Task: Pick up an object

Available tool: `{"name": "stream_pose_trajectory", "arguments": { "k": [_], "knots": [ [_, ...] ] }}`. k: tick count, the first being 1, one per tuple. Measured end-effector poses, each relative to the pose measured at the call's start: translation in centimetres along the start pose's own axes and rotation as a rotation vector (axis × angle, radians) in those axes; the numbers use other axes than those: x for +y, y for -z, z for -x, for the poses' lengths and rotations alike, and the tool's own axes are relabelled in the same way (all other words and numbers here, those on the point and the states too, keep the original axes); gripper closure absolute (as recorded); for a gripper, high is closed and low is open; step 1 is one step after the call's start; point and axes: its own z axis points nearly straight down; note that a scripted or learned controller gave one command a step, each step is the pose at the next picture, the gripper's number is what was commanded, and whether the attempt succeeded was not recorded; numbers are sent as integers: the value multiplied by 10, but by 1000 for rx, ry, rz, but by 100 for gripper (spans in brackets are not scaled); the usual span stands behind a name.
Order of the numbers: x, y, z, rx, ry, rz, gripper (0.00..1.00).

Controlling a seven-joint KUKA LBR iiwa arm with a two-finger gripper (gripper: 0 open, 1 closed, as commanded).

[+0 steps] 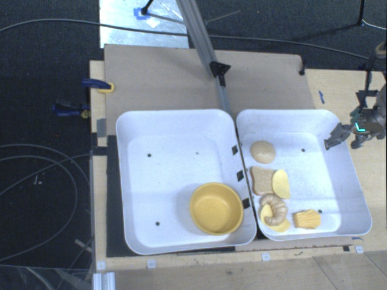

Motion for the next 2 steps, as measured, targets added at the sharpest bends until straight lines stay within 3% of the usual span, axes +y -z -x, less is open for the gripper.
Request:
{"name": "stream_pose_trajectory", "arguments": {
  "k": [1,2],
  "knots": [
    [0,0,0,0,0,1,0],
    [10,-51,5,0,-3,-1,0]
  ]
}}
